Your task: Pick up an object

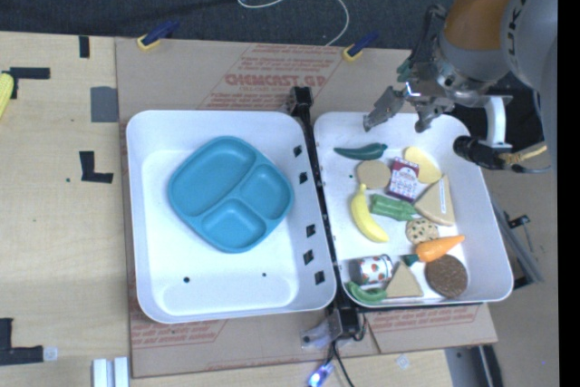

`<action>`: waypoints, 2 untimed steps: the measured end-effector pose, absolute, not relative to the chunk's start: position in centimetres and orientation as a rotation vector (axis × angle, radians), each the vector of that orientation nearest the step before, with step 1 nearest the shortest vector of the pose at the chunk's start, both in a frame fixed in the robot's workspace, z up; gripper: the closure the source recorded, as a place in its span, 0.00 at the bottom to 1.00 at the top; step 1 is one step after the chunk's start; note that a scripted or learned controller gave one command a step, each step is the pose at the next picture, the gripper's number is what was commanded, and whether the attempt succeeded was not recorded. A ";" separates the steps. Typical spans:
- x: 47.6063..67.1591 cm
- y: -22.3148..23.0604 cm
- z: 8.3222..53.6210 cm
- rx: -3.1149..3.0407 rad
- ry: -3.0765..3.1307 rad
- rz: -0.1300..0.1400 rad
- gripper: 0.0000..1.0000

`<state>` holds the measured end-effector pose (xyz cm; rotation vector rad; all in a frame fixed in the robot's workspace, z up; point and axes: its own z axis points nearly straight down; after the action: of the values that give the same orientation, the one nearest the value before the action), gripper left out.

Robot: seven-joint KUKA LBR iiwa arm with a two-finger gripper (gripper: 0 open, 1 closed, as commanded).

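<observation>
Wooden bench (63, 222) – cardboard sheet (263, 77) under 2 white bins (149, 195)

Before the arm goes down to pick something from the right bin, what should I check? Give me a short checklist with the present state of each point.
1. Gripper open before descent: ok, its two fingers stand apart.
2. Nothing between the fingers: ok.
3. Gripper above the right bin: ok, it hangs over the bin's far edge.
4. A target directly below: cannot tell; the green pepper lies nearest, a little toward the camera.
5. Target free of neighbours: not ok for most; the banana, carrot and other food lie crowded, many touching.
6. Blue tray in the left bin, out of the path: ok.
</observation>
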<state>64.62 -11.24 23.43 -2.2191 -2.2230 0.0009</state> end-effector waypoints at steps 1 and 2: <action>60.0 -7.3 20.3 -2.214 -2.220 0.007 0.00; 54.5 -3.9 18.2 -2.214 -2.219 0.008 0.00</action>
<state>54.52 -3.86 18.24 -2.2139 -2.2188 0.0078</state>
